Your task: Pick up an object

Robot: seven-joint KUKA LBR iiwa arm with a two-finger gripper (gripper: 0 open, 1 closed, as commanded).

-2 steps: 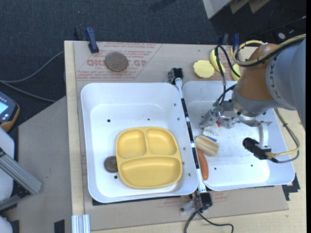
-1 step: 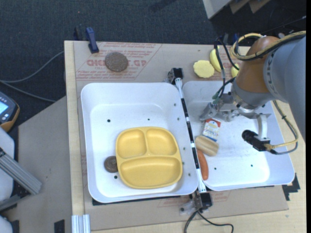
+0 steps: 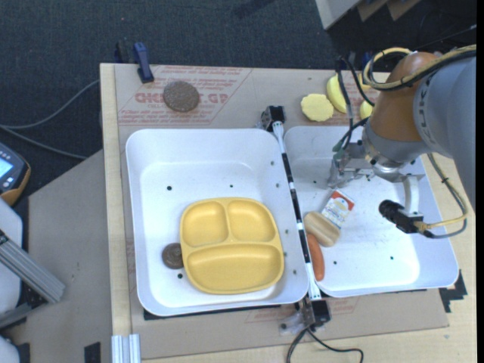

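Note:
My gripper (image 3: 345, 165) hangs low over the back left part of the right bin (image 3: 393, 274), below the grey and orange wrist. Just in front of it lies a small white and red packet (image 3: 338, 206), a short gap away from the gripper. A tan bread roll (image 3: 321, 229) rests beside the packet toward the bin's left wall. An orange sausage-shaped piece (image 3: 315, 257) lies along that wall nearer the front. Nothing shows as held.
The left bin (image 3: 144, 165) holds a yellow divided plate (image 3: 231, 244) and a brown disc (image 3: 172, 255). On the bench behind the bins lie another brown disc (image 3: 181, 95), yellow pieces (image 3: 318, 107) and a blue clip (image 3: 141, 61). A black cable plug (image 3: 397, 214) hangs over the right bin.

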